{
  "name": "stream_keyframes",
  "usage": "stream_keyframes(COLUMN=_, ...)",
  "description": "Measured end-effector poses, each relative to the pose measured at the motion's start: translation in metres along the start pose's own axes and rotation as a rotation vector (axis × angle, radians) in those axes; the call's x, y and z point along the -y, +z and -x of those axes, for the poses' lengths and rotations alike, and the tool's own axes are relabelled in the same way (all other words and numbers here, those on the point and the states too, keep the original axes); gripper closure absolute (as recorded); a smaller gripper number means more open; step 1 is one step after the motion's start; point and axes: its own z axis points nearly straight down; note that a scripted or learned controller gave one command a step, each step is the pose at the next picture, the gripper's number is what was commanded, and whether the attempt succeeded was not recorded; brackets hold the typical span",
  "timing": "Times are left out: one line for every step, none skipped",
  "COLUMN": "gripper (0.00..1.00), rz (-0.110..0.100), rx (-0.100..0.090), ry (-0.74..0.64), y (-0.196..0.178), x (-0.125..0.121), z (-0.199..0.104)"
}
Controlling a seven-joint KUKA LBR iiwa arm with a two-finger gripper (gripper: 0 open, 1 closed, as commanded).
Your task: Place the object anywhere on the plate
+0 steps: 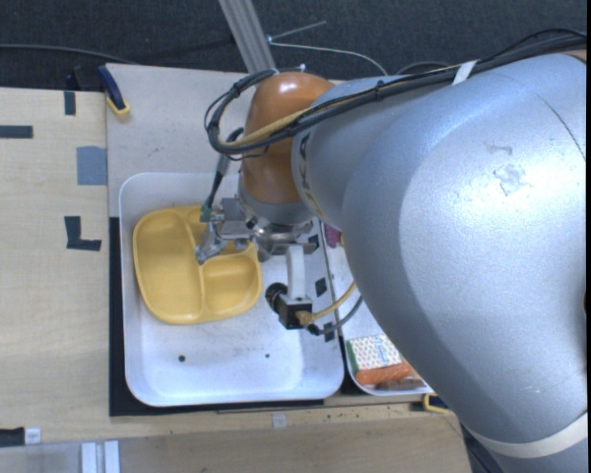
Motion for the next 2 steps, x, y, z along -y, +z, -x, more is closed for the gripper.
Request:
stream_keyframes(gripper=0.0, rz=0.008, rx=-0.002, ry=-0.002, y=-0.088, x=-0.026, z=0.005)
stream_keyframes(gripper=0.0, rz=-0.008, rx=0.002, ry=-0.004, y=0.041, x=-0.052, z=-0.024)
